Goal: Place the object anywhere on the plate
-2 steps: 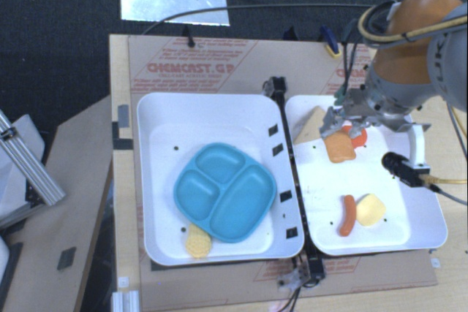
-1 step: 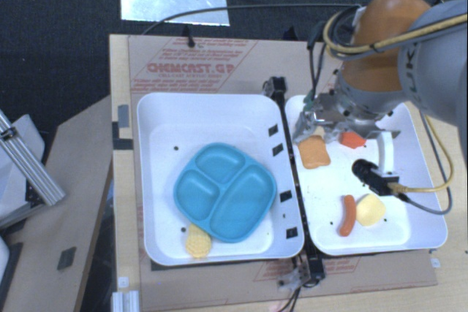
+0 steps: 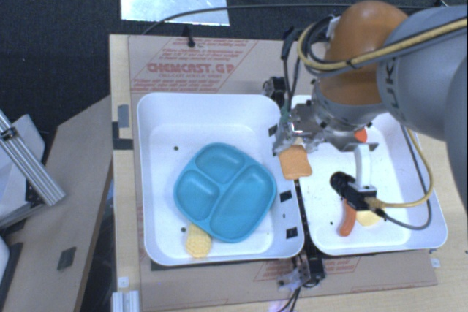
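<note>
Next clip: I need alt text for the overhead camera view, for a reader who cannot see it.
A grey and orange robot arm's gripper hangs over the seam between two white bins, an orange toast-like piece just beneath it. The left bin holds a blue divided plate and a yellow waffle-like piece; the right bin holds an orange carrot-like piece.

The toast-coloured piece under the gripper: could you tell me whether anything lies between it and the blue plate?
Only the adjoining bin walls separate the toast piece from the plate; nothing else visible lies between.
</note>
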